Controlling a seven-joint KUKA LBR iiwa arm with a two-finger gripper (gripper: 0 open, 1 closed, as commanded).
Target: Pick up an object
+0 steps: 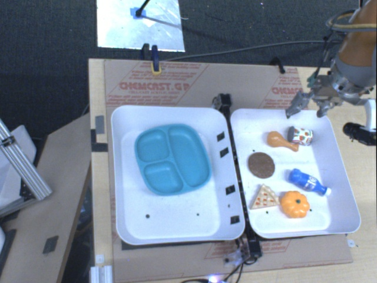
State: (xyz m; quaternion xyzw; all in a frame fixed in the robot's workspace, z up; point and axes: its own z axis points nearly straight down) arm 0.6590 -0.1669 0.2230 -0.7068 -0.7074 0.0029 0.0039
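- gripper (310, 105) sits over the far edge of the right bin (341, 175), fingers spread apart, nothing between them.
- small can (301, 136) with red-and-white label is the closest object, just below the gripper in the view, lying on its side.
- drumstick (281, 140) is touching the can, below the gripper and slightly left.
- brown round patty (261, 164) is further down-left of the gripper, apart from the drumstick.
- blue bottle (307, 181) lies tilted, well below the gripper.
- pizza slice (264, 197) and orange pumpkin (294, 204) are at the near end of the bin, farthest from the gripper, side by side.
- left bin (126, 175) holds a blue divided tray (172, 158), well left of the gripper.
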